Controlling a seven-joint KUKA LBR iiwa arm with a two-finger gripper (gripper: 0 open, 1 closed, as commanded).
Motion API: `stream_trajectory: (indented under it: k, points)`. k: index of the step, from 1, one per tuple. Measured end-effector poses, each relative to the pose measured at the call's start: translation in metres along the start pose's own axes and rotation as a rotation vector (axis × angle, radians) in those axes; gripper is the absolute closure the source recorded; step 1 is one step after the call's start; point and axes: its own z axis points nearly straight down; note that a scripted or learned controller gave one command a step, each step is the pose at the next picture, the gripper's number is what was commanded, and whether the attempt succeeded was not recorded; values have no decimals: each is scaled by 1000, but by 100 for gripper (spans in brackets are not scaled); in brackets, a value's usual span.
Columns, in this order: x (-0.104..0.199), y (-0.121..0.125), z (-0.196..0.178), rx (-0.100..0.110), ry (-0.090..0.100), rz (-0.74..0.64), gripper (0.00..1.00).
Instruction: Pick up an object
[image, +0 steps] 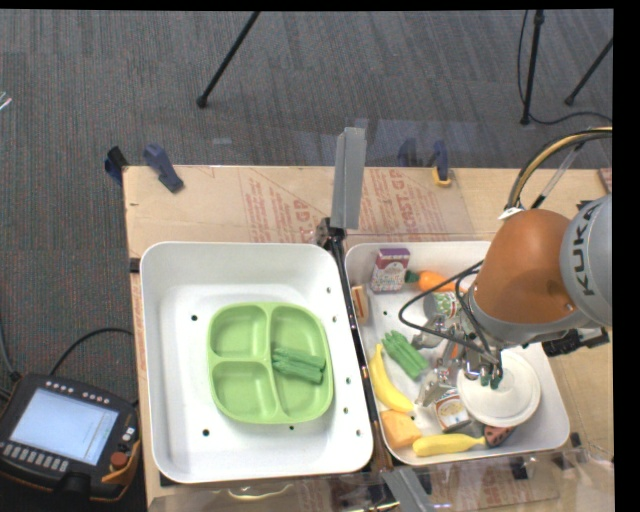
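Note:
My gripper (452, 368) hangs low over the middle of the right bin (556, 428), under the orange band of the arm (525, 268). Around it lie toy foods: a green bundle (405, 353) just to its left, a banana (389, 381) further left, and a white round dish (503, 398) to its right. A small jar (452, 411) sits just in front of it. Cables and the wrist hide the gripper's tips, and I see nothing clearly held.
The left bin (170, 300) holds a green divided plate (240, 340) with a green bean piece (298, 364) on it. The right bin also holds a small carton (391, 268), a carrot (432, 281), an orange wedge (400, 430) and a yellow piece (447, 444).

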Motion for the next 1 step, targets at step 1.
stream_trajectory:
  k: [1]
  points:
    - [-91,43,-1,-1,-2,22,0]
